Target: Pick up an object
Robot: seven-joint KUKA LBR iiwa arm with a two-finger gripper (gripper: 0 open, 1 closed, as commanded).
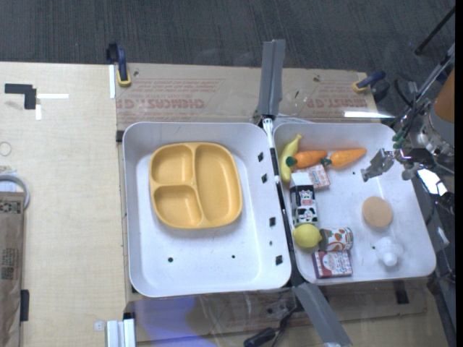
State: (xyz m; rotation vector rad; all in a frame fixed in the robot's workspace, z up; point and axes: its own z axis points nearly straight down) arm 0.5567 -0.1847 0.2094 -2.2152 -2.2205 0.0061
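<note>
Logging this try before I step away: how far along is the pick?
Nothing looks picked yet. The gripper sits low at the right bin's far right side, nothing visibly between its fingers. The carrots, round tan disc and lemon lie in the bin; grasping and lifting remain.

The left white bin [137, 215] holds a yellow divided plate [195, 185], lying flat toward its upper half. Both bins sit on a sheet of brown cardboard [195, 96] clamped at its far corners by a blue-and-yellow clamp [119, 67] and another [370, 83]. The pale wooden surface [58, 194] bears black tape marks [22, 92].
</note>
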